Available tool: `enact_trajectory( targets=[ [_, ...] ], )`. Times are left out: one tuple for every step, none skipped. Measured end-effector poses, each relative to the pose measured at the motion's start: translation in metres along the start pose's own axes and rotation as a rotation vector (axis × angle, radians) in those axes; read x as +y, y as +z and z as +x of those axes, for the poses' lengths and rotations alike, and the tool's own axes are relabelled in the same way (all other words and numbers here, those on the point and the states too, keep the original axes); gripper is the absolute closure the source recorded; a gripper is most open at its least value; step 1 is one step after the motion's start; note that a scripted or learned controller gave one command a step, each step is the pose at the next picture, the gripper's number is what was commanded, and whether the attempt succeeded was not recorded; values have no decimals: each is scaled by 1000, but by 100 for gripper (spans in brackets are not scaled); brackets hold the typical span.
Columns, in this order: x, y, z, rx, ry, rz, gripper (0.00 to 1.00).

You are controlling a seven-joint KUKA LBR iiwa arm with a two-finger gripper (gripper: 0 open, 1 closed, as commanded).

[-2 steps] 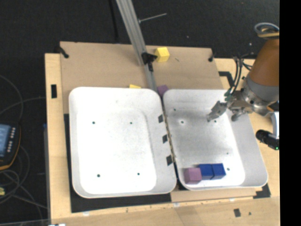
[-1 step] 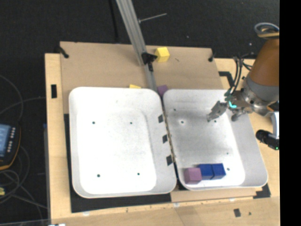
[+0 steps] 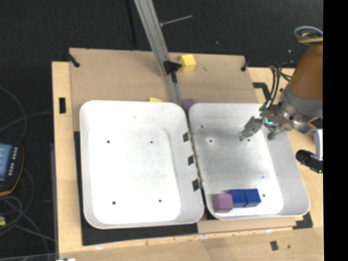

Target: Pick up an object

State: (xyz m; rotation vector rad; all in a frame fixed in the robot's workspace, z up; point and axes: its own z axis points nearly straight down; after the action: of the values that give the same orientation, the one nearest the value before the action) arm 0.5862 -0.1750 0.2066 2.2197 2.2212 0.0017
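Two blocks (image 3: pixel 238 198) in right bin (image 3: pixel 283 162); claw (image 3: pixel 260 128) spread above, empty, arm (image 3: pixel 307 80) partly cut off.

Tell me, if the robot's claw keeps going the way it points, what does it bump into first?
Probably just the bare white floor of the right bin. The gripper points down and leftward, away from the blue block and purple block. Depth is hard to judge.

Two bins are set side by side on the bench (image 3: pixel 62 145): left bin (image 3: pixel 133 162), right bin (image 3: pixel 244 162). Three blocks (image 3: pixel 236 199) are grouped at the right bin's lower edge. The gripper (image 3: pixel 260 129) is positioned over its upper right.
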Motion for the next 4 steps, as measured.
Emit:
enact_trajectory(
  targets=[
    [0, 0, 0, 0, 0, 0, 0],
    [0, 0, 0, 0, 0, 0, 0],
    [0, 0, 0, 0, 0, 0, 0],
    [4, -32, 8, -1, -3, -4, 0]
  ],
)
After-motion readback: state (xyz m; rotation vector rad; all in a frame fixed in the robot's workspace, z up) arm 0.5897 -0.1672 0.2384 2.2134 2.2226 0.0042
